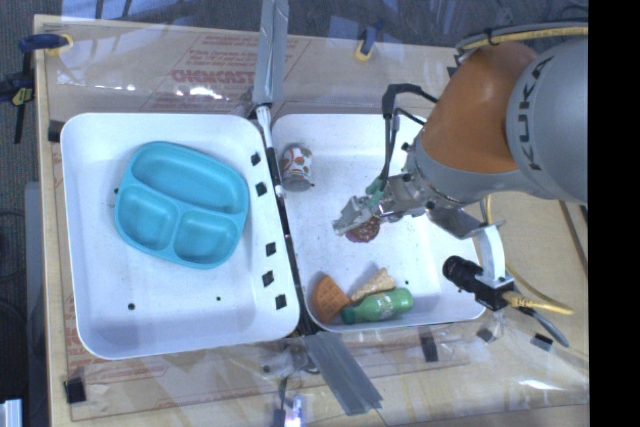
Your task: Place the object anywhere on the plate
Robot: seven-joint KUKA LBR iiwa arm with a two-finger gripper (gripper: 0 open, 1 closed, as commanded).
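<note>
A blue three-compartment plate (182, 203) lies in the left bin (90, 315). In the right bin (340, 140), my gripper (356, 215) hangs low near the middle, directly over a small dark red-brown object (367, 232) that it partly hides. I cannot tell whether the gripper touches that object. A small brown-and-white can-like item (296, 165) lies near the divider. At the front of the right bin lie an orange pastry-shaped piece (329, 296), a pale yellow wedge (374, 283) and a green bottle-shaped item (380, 306).
The arm's orange band and grey body (490, 125) cover the right side of the right bin. A central divider (272, 215) with black clips separates the bins. Cables and a black fitting (470, 280) sit at the right bin's front corner.
</note>
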